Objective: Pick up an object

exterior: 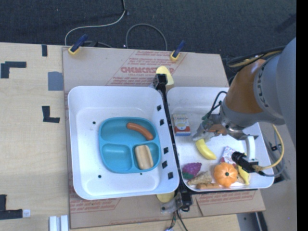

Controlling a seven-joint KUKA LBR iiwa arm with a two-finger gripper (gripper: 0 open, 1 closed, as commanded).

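Desk [29,143] of pale wood, carrying a cardboard sheet [144,69] under two white bins. Landmark: black divider [166,129] where the bins meet. Left of divider: left bin [79,129] with a blue sectioned plate [115,150], on it a sausage [140,130] and a bread roll [143,157], both near the divider. Right of divider: right bin [192,97], arm [260,90] reaching over it, gripper [208,129] low above the bin floor, its state impossible to tell. Banana [205,149] lies just beside the gripper, not visibly held. Small carton [181,124] close to the divider; orange [225,174], purple item [192,168] further toward the bin's near edge.
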